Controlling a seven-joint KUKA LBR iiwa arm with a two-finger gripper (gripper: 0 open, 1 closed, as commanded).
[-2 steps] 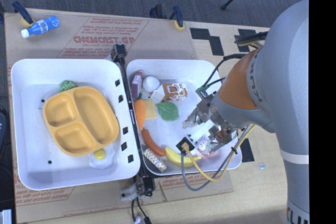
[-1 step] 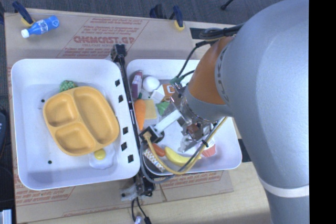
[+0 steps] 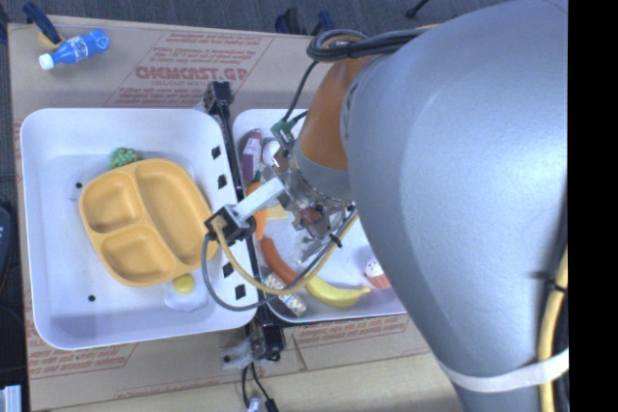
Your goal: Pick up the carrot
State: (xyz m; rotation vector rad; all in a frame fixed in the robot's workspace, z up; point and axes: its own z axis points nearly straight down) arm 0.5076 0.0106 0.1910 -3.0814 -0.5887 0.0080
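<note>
The carrot, a slim orange-red stick, lies slantwise near the front left of the right bin. My gripper hangs low over that bin, just up and to the right of the carrot. The wrist and its cables hide much of it. I see nothing held in it. The big grey arm covers the right half of this bin.
A yellow banana lies by the bin's front wall, and a purple item sits at the back left. The left bin holds a yellow divided plate, a green broccoli and a small yellow piece. A blue bottle lies on the bench.
</note>
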